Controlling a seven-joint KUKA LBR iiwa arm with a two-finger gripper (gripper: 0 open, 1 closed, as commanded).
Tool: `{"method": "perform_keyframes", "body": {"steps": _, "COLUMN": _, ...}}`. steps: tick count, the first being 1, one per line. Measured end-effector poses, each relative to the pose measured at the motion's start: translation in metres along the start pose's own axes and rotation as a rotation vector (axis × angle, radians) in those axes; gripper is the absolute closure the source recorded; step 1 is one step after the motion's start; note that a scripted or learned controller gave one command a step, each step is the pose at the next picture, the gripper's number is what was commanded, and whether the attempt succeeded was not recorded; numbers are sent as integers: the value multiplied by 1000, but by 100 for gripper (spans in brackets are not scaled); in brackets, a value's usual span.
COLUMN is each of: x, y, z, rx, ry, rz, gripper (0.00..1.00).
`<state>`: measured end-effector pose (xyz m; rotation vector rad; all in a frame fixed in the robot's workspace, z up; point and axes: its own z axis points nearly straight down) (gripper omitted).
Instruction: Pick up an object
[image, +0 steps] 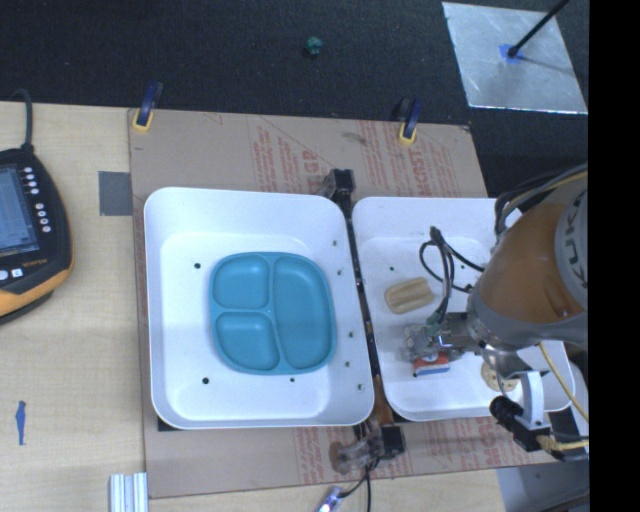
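Objects for picking are waiting in two bins: a blue divided plate (272, 311) is lying centred in the left bin (170, 400), while a tan block (408, 294) is sitting at nine o'clock in the right bin (400, 215). At its five o'clock, the claw (432, 350) is hovering low; whether it is clenched cannot be told.

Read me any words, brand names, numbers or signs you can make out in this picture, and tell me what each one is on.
"KU": large dark letters on the arm's orange band, cut off at the picture's edge.
Red printed lettering in strips on the cardboard sheet under the bins: too blurred to read.
Screen and buttons of the handheld controller on the left: too small to read.
No text on the blue divided plate or the white bins.
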<state>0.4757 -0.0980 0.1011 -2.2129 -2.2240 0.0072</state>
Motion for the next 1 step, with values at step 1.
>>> {"method": "perform_keyframes", "body": {"steps": 1, "x": 64, "y": 35, "z": -91, "rx": -4, "ry": 1, "rz": 0, "gripper": 100}}
